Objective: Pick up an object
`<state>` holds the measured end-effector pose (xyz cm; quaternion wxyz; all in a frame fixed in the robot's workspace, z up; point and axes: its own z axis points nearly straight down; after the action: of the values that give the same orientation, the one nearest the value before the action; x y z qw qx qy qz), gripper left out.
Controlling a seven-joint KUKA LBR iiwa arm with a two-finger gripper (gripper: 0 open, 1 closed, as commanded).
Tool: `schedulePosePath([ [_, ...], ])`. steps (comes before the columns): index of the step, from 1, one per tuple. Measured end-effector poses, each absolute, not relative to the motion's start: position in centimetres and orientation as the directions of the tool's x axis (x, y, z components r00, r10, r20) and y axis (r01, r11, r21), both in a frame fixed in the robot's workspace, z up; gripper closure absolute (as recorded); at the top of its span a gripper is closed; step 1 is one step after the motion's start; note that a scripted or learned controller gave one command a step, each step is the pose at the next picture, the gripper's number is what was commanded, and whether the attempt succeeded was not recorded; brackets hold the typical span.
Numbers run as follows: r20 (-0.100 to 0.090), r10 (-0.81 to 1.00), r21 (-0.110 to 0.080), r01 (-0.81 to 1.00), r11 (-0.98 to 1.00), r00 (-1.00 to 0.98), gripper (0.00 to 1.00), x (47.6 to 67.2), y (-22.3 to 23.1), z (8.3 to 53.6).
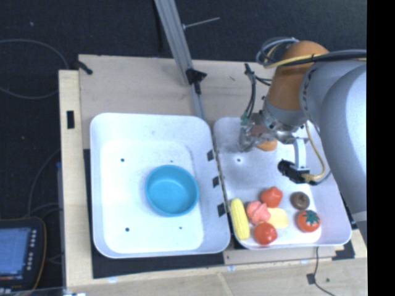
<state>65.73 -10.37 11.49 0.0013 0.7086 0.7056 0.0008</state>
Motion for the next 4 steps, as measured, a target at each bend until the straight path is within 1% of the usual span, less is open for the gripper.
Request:
schedulePosePath([
  [1, 0.002, 1.000, 0.004, 1.000, 0.003, -0.003, 1.00, 66.6, -10.5, 17.8],
  [2, 0.002, 1.000, 0.004, 1.000, 0.005, -0.005, 1.00, 66.7, -10.6, 22.7],
  [3, 0.003, 1.000, -0.003, 1.000, 0.008, -0.008, 1.00, 66.3, -6.1, 23.2],
  [4, 0.003, 1.000, -0.001, 1.000, 0.010, -0.010, 1.00, 66.0, -0.2, 24.3],
])
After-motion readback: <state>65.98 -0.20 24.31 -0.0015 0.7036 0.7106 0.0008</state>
